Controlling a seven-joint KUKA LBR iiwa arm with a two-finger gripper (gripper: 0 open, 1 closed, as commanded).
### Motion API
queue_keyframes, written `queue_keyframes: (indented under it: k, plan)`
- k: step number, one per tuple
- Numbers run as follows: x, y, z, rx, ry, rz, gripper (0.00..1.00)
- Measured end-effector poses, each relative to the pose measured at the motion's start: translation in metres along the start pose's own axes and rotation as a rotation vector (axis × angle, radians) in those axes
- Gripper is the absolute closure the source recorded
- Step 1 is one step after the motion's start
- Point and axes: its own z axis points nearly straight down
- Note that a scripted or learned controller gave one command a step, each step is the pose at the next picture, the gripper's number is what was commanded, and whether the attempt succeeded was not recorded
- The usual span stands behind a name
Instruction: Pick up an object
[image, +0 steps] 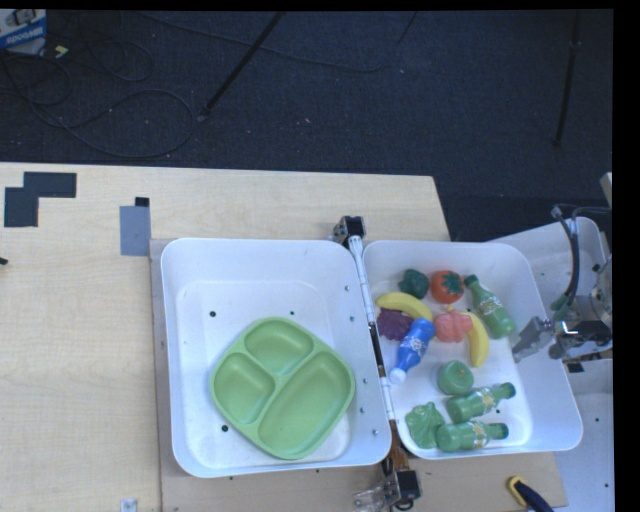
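Two shallow white bins sit side by side on the light wooden desk (80, 330). The left bin (190, 270), in the lower middle of the frame, holds a green divided plate (283, 388) with three compartments, lying flat toward that bin's lower right.

The right bin (545, 420) carries a cluster of toy food. Along its upper part lie a dark green pepper (414, 283), a red tomato (446, 286) just right of it, and a green bottle (489, 307) slanting down to the right. Below these, a yellow banana (403, 303) lies beside a purple bunch of grapes (393, 323), and a blue and white bottle (410, 349) leans against the wall between the bins. A pink piece (452, 326) rests in the centre, with a second banana (479, 341) standing nearly upright at its right. Lower down sit a green apple (455, 377), two more green bottles (479, 402) (471, 435) lying on their sides, and a green lumpy piece (423, 424) at the lower left corner.

The tool (545, 338) hangs at the right rim of the right bin, at the right edge of the frame, well clear of the toys and holding nothing; whether it is wide or narrow I cannot tell.
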Motion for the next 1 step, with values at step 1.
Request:
queue_keyframes:
  k: [1]
  plan:
    - [0.0002,0.0000,0.0001,0.000,0.000,0.000,0.00]
